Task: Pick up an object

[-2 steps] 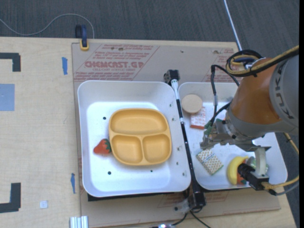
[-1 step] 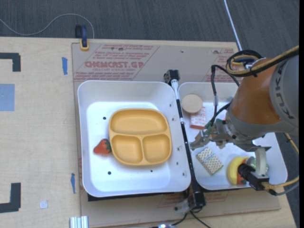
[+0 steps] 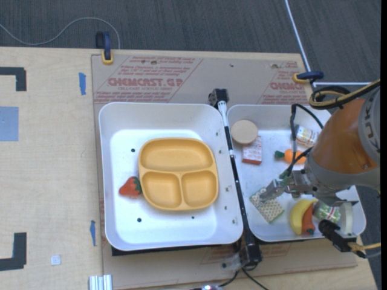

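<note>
Gripper [image 3: 270, 193], its state impossible to tell, is being positioned over a speckled sponge [image 3: 269, 209] in the right bin [image 3: 266, 115], beside a banana [image 3: 300, 215]; a centred, vertical descent is being advised.

Count from above my bench: two shallow white plastic bins, left [image 3: 115, 162] and right [image 3: 266, 116]. One yellow-orange three-compartment plastic tray [image 3: 178, 173]. One red toy strawberry [image 3: 129, 188]. One round tan wooden disc [image 3: 244, 132]. One small red-and-white packet [image 3: 252, 153]. One orange toy carrot [image 3: 291, 156]. One yellow toy banana [image 3: 299, 215]. One pale waffle-textured square [image 3: 270, 209]. Two blue tape strips [image 3: 82, 83].
</note>
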Controlling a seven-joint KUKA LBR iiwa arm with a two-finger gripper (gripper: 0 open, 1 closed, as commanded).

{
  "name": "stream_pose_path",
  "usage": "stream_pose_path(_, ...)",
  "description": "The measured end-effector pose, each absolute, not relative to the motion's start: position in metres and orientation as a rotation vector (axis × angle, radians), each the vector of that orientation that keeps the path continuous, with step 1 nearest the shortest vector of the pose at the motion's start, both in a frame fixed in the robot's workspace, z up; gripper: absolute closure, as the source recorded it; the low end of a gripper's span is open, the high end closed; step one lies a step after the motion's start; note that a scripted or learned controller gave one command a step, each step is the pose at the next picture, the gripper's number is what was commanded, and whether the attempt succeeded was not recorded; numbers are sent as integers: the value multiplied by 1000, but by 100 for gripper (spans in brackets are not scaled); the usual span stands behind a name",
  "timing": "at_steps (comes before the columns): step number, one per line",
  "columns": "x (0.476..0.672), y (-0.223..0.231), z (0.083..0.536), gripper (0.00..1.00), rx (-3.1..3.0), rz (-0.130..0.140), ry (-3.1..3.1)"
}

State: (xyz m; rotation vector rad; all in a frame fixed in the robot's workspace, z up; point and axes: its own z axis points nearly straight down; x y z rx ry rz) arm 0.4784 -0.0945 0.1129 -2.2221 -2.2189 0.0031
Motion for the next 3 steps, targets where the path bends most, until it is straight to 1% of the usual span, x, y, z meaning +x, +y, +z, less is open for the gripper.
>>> stream_pose_path(1, 482, -93, 91, 0, -2220, -11, -2221)
stream_pose_path(2, 486, -98, 103, 100, -2244, -14, -2233)
stream_pose_path(3, 480, -22, 185, 100, -2219, -3, -2224)
